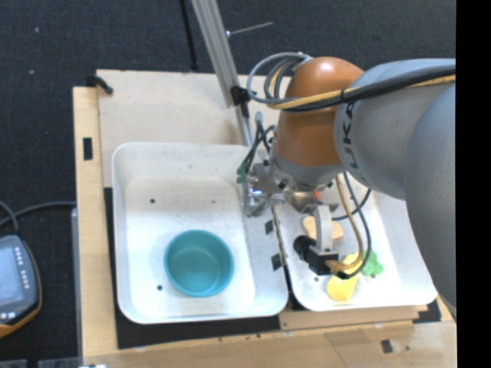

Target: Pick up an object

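— Where is the pincer (259, 192)?
— Under the orange wrist, low over the rims where the two white bins meet.
— Apart or together?
— I cannot tell; the arm's bulk covers it from above.
— Does it hold anything?
— Nothing shows in its grasp.
— What is there to pick up?
— A teal bowl (198, 262) stands upright in the left bin (126, 167), toward the view's left of the pincer and nearer the camera, well apart from it. In the right bin (403, 278), on the pincer's other side, lie a tan piece (310, 225), a yellow lump (341, 289) and a small green thing (373, 266).
— And under the bins?
— The pale desk (153, 106).
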